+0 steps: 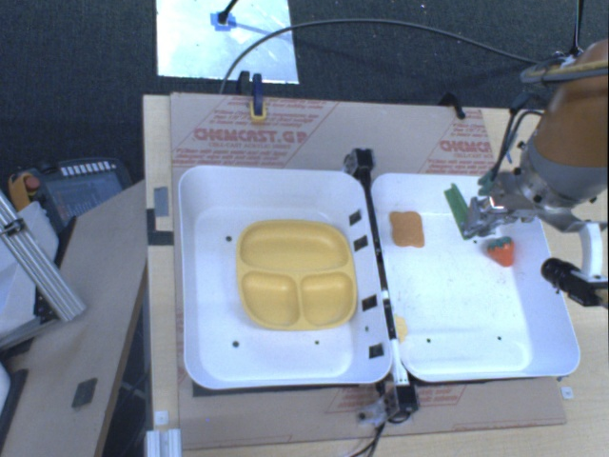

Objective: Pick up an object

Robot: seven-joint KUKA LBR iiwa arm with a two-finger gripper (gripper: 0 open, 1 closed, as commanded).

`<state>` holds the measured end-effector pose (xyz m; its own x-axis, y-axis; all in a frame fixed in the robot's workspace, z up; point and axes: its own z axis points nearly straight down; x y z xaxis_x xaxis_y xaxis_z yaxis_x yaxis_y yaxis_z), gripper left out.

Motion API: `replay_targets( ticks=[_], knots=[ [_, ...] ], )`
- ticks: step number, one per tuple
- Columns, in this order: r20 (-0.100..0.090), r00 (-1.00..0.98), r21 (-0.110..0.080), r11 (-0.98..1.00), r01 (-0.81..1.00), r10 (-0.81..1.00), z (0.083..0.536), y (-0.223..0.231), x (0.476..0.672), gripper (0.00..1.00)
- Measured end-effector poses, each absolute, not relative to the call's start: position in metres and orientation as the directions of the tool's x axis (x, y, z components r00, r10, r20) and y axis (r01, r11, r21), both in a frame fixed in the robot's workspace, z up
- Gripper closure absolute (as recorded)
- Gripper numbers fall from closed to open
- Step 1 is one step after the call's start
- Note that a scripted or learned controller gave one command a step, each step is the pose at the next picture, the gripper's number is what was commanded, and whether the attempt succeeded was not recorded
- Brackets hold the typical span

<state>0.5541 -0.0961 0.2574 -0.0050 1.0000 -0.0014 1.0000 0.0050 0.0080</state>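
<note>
Pincer (pixel 473 219) of the grey arm is seen low over the right shallow white bin (pixel 476 350), near its far right part; whether it is spread or pressed together cannot be told. Touching it is a flat green strip (pixel 456 208). A small orange-red carrot-like toy (pixel 501 250) lies just beside it, and a tan square piece (pixel 407 228) sits nearby. A yellow three-compartment plastic tray (pixel 290 274) rests in the left white bin (pixel 205 255).

Bright, even light from above; the white bins (pixel 285 369) are nearly washed out. Shadows are soft and short. A far metal sheet (pixel 224 27) glares. The picture is grainy, slightly soft throughout.
</note>
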Motion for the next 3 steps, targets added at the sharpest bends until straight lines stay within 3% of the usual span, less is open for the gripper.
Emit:
replay_targets(
  ticks=[3],
  knots=[
    [0.002, -0.009, 0.001, 0.009, 1.0, 1.0, 0.224, 0.06, 0.611, 1.0]
  ],
)
